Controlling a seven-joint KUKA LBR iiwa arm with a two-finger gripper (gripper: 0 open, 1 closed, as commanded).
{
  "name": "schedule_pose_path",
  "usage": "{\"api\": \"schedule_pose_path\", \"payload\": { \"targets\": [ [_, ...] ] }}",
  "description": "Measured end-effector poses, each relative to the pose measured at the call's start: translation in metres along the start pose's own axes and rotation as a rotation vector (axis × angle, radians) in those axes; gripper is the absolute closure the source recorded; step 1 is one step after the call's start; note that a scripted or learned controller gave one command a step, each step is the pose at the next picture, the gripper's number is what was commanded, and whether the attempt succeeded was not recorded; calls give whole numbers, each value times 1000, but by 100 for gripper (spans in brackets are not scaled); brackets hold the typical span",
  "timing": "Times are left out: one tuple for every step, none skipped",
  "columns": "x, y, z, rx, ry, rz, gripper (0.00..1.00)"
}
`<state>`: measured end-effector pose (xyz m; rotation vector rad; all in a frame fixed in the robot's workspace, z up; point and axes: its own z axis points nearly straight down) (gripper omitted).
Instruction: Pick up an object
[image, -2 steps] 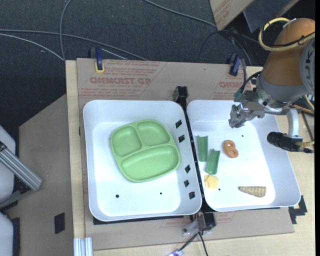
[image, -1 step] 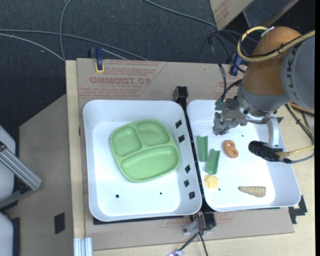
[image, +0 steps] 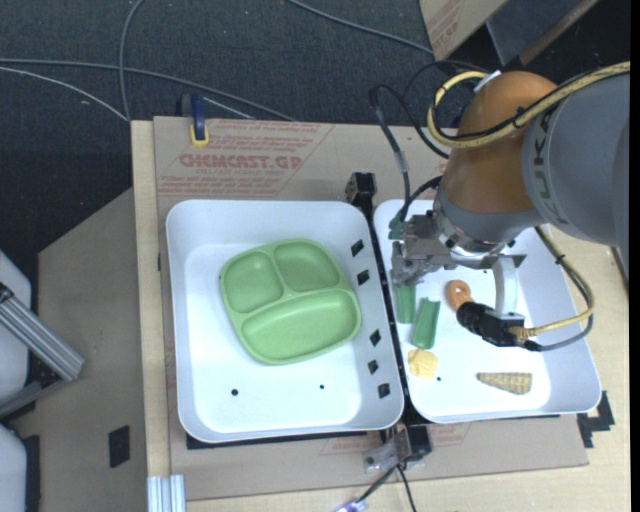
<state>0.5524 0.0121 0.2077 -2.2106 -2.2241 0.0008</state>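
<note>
- The gripper (image: 408, 268) hangs low in the right bin (image: 560, 385), just above the green stick (image: 426, 323).
- I cannot tell how it is set.
- It looks ready to grab; next it must close on the stick and lift.
- A green plate (image: 290, 300) sits in the left bin (image: 200, 330).

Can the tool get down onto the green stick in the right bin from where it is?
Probably yes. The tool hangs just above the green stick, whose top lies bare. The yellow piece and orange piece lie close beside it, apart.
</note>
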Motion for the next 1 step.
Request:
{"api": "schedule_pose_path", "payload": {
  "targets": [
    [55,-13,1,0,0,0,100]
  ]
}}
